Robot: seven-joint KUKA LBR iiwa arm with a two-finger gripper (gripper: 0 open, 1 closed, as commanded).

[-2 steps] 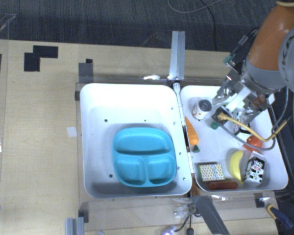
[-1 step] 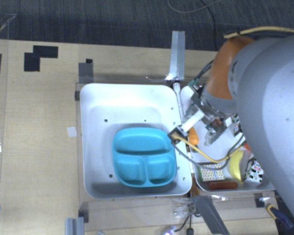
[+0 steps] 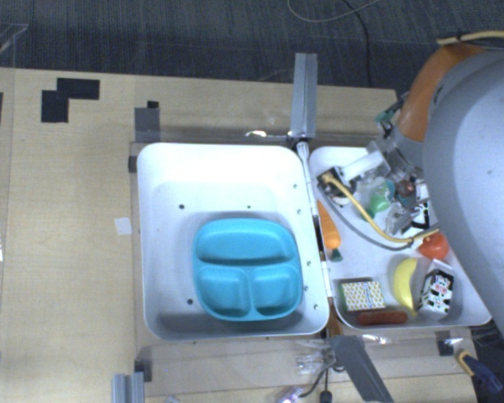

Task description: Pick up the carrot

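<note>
Lying along the right bin's [image 3: 479,316] left wall, the carrot [image 3: 328,230] sits untouched. Gripper [image 3: 385,193] hangs over that bin's upper half, apparently apart from it; whether spread or pressed together, I cannot tell.

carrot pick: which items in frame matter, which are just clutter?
Job:
- carrot, lying along the right bin's left wall
- tool, over the right bin

Clutter:
- blue divided tray in the left bin
- yellow lemon-like fruit
- small red-orange item
- patterned block
- brown stick-shaped item
- black-and-white box
</note>
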